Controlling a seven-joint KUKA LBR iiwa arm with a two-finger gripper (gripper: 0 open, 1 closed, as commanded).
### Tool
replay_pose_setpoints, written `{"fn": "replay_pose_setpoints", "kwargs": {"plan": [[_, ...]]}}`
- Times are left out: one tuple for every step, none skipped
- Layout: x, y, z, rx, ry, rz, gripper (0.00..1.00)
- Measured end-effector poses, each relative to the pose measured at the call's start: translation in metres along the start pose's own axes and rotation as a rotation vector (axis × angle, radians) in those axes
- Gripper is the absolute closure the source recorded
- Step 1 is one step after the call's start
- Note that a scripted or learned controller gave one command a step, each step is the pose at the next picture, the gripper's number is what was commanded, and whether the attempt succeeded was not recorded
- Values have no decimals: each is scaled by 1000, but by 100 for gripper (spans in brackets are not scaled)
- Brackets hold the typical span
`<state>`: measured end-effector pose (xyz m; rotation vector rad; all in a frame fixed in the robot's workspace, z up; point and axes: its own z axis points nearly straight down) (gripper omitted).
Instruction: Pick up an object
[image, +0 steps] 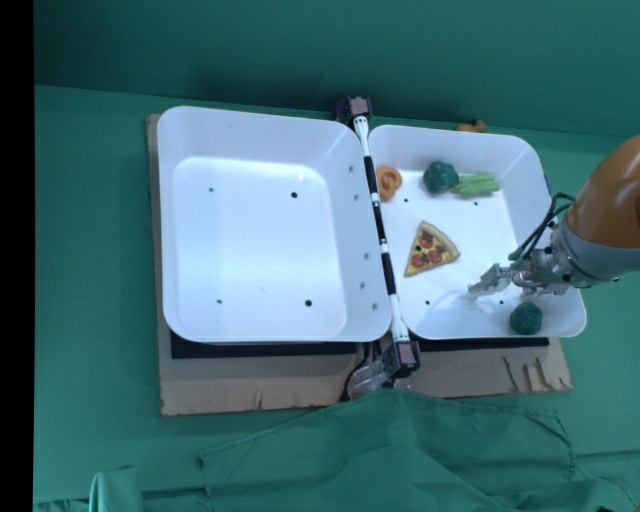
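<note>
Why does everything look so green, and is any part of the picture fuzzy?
In the camera view a teal tint washes over everything; soft, even light leaves faint shadows inside the shallow white left bin; the triangular toy pizza slice looks sharp, while the metal two-finger gripper is slightly blurred.

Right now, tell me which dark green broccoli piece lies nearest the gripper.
The stemless broccoli piece in the right bin's near corner, just below the gripper. The stemmed broccoli sits by the far rim.
</note>
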<state>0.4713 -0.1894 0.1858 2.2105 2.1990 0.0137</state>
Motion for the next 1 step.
{"fn": "replay_pose_setpoints", "kwargs": {"plan": [[4,10,-60,13,5,12,0]]}}
